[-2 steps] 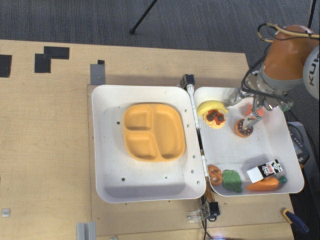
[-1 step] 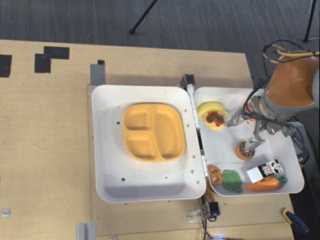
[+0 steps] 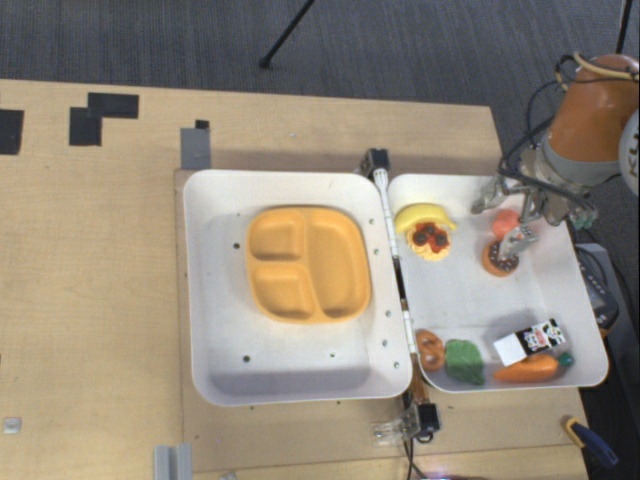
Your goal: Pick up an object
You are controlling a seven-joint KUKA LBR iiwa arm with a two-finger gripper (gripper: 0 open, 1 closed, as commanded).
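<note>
The gripper (image 3: pixel 512 236) hangs over the right bin (image 3: pixel 590 298), near its far right corner, fingers pointing down at a small brown ring-shaped piece (image 3: pixel 499 259) lying directly beneath the tips. A pink-orange object (image 3: pixel 505 221) sits between the fingers; whether they clamp it cannot be told. A yellow toy with red topping (image 3: pixel 427 232) lies near the bin's far left edge. Along the near edge lie a pretzel (image 3: pixel 430 348), a green piece (image 3: pixel 464 360), a carrot (image 3: pixel 527 370) and a black-and-white box (image 3: pixel 530 341). The left bin (image 3: pixel 215 298) carries a yellow divided plate (image 3: pixel 305 264).
</note>
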